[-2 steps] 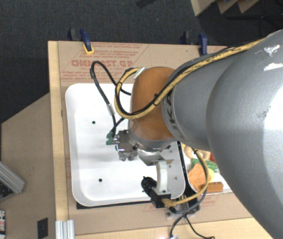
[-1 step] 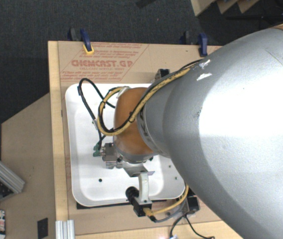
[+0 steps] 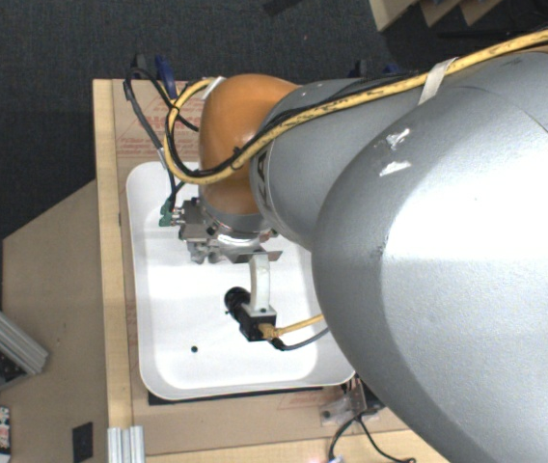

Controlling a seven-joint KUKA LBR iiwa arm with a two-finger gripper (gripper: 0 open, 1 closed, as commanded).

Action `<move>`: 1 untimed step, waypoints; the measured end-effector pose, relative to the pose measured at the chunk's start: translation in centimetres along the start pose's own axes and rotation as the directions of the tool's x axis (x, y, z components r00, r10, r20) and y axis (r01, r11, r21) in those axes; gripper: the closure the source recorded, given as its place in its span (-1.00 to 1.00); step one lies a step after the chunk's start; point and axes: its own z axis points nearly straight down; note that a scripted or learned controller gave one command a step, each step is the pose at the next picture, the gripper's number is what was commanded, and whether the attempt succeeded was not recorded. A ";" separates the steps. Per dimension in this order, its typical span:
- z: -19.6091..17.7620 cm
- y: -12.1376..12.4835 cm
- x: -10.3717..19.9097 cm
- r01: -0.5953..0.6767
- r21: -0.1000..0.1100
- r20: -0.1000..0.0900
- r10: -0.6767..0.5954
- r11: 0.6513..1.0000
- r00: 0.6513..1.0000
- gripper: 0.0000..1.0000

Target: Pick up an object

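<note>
one claw (image 3: 224, 247) over white bin (image 3: 163, 297)

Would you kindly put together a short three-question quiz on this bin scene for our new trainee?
1. True or false: the large grey robot arm reaches over the shallow white plastic bin.
2. Multiple choice: where does the small dark speck lie?
A) on the bin's white floor, apart from the arm
B) on the wooden bench outside the bin
C) on top of the arm
3. Fill in: the rounded band above the wrist is coloured ___.

Key: 1 true; 2 A; 3 orange.
</note>
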 end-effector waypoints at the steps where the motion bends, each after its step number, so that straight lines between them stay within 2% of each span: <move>1: -0.6 -0.4 -0.1 -0.002 0.010 0.003 0.002 1.000 1.000 1.00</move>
